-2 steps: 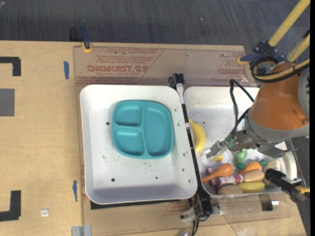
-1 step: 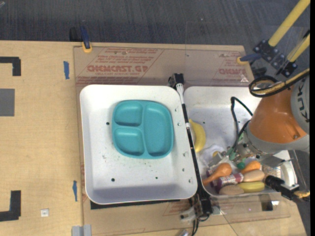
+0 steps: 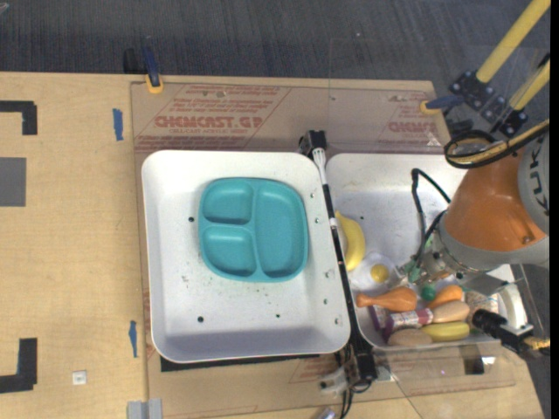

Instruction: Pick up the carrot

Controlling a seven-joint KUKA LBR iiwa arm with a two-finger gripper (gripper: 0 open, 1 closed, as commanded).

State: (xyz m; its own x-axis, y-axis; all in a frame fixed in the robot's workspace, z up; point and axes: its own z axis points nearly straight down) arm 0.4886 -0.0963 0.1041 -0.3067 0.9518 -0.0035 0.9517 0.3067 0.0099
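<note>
The carrot [image 3: 390,300] lies in the right bin [image 3: 376,190] near its front edge, orange and tapering to the left. A second orange piece [image 3: 449,294] shows just to its right, with a small green bit [image 3: 428,292] between them. My gripper [image 3: 425,275] hangs low over the bin, right above the carrot's right end and close to it. The orange band of the arm [image 3: 489,208] hides the bin's right side.
A yellow banana [image 3: 353,241] lies against the right bin's left wall, with a small yellow fruit [image 3: 378,273] beside it. A purple and white packet [image 3: 404,320] and another yellow piece [image 3: 446,330] crowd the front. The left bin [image 3: 175,260] holds a teal divided plate [image 3: 254,228].
</note>
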